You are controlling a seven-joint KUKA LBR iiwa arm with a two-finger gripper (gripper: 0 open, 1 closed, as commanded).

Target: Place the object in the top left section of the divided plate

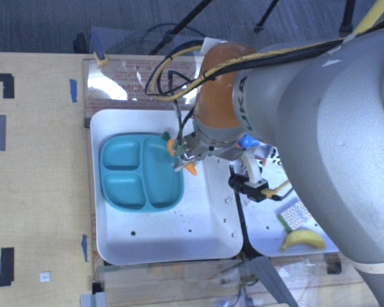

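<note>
A blue divided plate [125, 187] lies in the left white bin [173, 242], with two smaller sections on its left and one long section on its right. My gripper [182, 158] hangs over the plate's right rim, by the long section. It is shut on an orange toy carrot [173, 147]. The carrot's green top points up-left over the plate, and its orange tip [191, 169] sticks out at the lower right of the fingers. The top left section [120, 153] holds nothing.
In the right bin [269, 235] lie a yellow banana [302, 239], a green and white checkered piece [294, 215] and a blue item [248, 141], partly under the arm. The large grey arm covers most of the right side. The bin divider runs down around x 395.
</note>
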